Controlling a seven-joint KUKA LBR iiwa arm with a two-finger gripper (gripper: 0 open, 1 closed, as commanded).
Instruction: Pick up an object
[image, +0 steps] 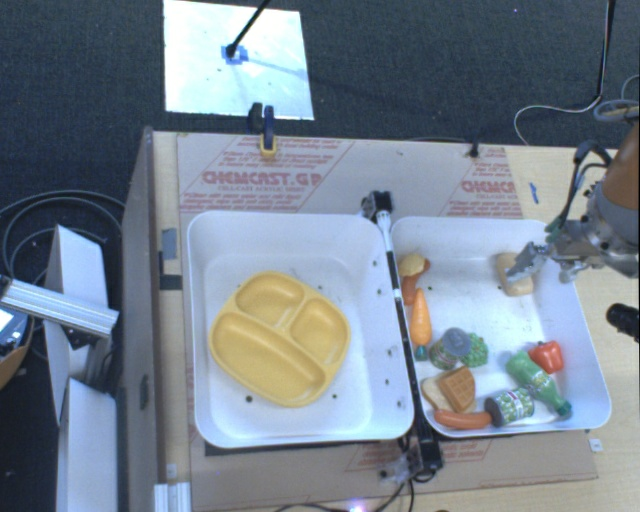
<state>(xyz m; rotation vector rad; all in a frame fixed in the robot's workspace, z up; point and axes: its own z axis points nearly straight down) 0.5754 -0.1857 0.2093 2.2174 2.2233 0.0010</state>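
Reaching from the right, arm holds tool over right bin.

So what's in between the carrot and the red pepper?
In the camera view, between the carrot and the red pepper sits a grey and green lumpy toy. The rest of that stretch is bare white bin floor.

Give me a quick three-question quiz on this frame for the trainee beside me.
1. True or false: the yellow divided tray lies in the left bin.
2. Which bin holds the carrot?
3. The end effector is nearest which item: A) tan piece, B) red pepper, C) waffle?

Key: 1 true; 2 the right bin; 3 A.
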